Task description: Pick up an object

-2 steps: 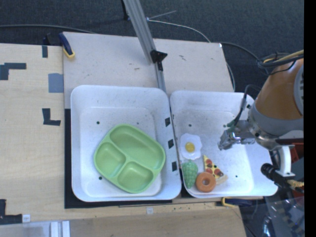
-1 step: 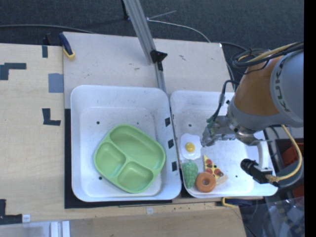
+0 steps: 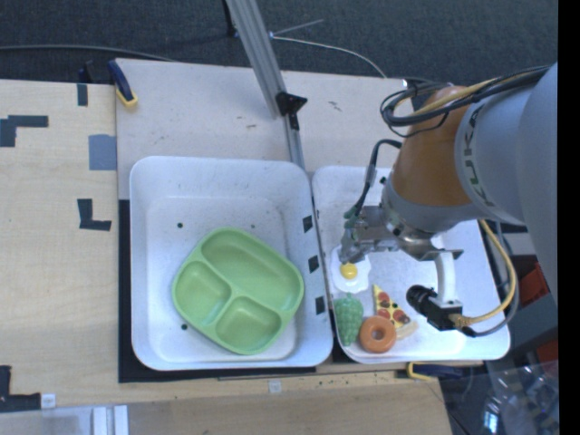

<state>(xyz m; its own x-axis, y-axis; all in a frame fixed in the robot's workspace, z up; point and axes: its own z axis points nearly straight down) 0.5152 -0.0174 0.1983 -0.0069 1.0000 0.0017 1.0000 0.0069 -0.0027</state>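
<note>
Camera view shows our likely target, a fried-egg toy [image 3: 349, 271], at the right bin's [image 3: 480, 338] left wall, just below the gripper [image 3: 358, 247]; whether it pinches anything we cannot tell. Smooth moulded plastic could slip. A leafy green toy [image 3: 348, 316], doughnut [image 3: 377, 334] and pizza slice [image 3: 390, 308] crowd nearby. A glossy green divided plate [image 3: 237, 290] sits left.

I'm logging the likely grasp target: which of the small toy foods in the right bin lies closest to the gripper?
The fried egg, white with a yellow yolk, sits right under the gripper. The green vegetable, pizza slice and donut lie farther toward the bin's front.
</note>
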